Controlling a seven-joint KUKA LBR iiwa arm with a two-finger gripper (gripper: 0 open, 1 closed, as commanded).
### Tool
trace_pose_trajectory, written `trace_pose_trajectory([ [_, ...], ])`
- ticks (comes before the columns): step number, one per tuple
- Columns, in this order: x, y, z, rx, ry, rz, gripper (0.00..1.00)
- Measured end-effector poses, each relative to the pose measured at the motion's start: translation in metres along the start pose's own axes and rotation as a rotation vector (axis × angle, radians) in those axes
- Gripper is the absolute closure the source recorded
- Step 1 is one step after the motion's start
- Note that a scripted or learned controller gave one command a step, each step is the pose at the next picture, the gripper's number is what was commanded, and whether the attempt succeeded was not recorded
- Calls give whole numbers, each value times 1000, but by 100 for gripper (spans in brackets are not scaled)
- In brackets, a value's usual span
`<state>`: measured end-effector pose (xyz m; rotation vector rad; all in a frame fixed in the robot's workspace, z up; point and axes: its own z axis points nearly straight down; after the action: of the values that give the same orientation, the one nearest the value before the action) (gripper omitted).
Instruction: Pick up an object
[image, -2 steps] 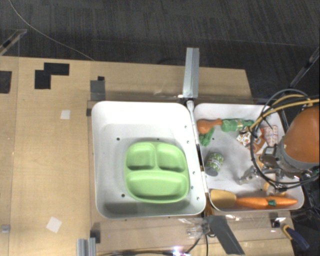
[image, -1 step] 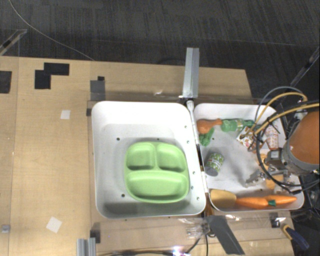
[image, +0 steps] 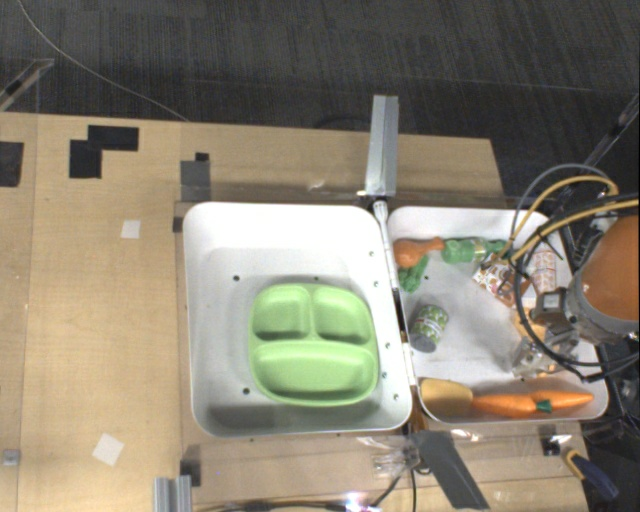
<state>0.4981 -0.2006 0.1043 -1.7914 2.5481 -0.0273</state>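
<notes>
The gripper hangs low over the right side of the right bin, tangled in yellow and black cables, and from here I cannot tell how it is set or whether anything is in it. The arm's orange band bulges in just beside it at the right edge. Right under the gripper, along the bin's near wall, lies a long orange carrot, and touching its left end is a yellowish piece, perhaps bread. A small can with a green label lies tilted near the middle of the bin, well apart from the gripper. Along the far wall sit an orange drumstick-shaped toy, a green translucent bottle on its side just beside it, and a crinkled snack wrapper nearer the cables. A dark green piece rests against the dividing wall below the drumstick. In the left bin a light green divided plate sits alone, with two small sections at the far side and one large at the near. Both bins rest on a wooden bench.
</notes>
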Motion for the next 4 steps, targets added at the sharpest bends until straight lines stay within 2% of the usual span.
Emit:
trace_pose_trajectory([
  [1, -15, -55, -149, -16, 7, -222, 100],
  [2, -103, -121, -91, -28, 2, -122, 100],
  [3, -49, -138, -23, -22, 4, -273, 100],
  [4, -56, -168, -104, -14, 4, -311, 100],
])
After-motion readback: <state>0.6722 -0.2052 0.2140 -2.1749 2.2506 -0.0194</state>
